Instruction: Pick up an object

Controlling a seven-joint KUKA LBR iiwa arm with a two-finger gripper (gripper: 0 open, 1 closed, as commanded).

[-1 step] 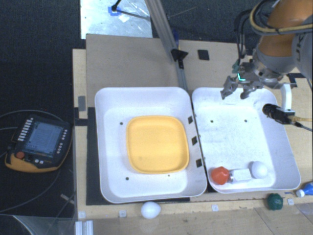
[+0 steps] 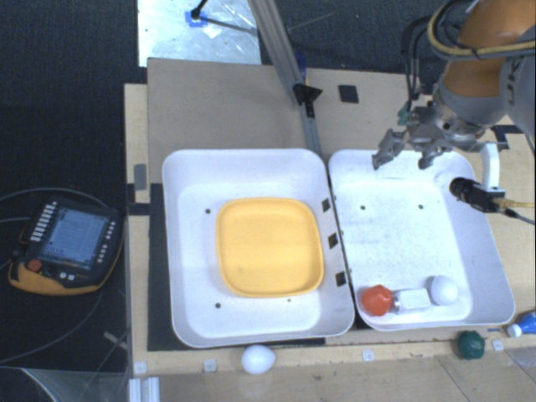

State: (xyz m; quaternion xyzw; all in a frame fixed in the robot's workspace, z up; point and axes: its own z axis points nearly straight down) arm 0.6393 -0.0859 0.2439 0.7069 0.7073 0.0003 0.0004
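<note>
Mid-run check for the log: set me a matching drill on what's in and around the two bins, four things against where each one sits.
Things:
1. yellow plate
2. orange ball
3. white egg
4. gripper

Places:
A. on the bench in front of the left bin
B. over the far edge of the right bin
C. middle of the left bin
D. near edge of the right bin, beside a white block

Pairs: 1-C, 2-D, 3-A, 4-B

A handheld control pendant [image 2: 63, 249] lies on the dark floor (left of the bench [image 2: 209, 99]).
</note>
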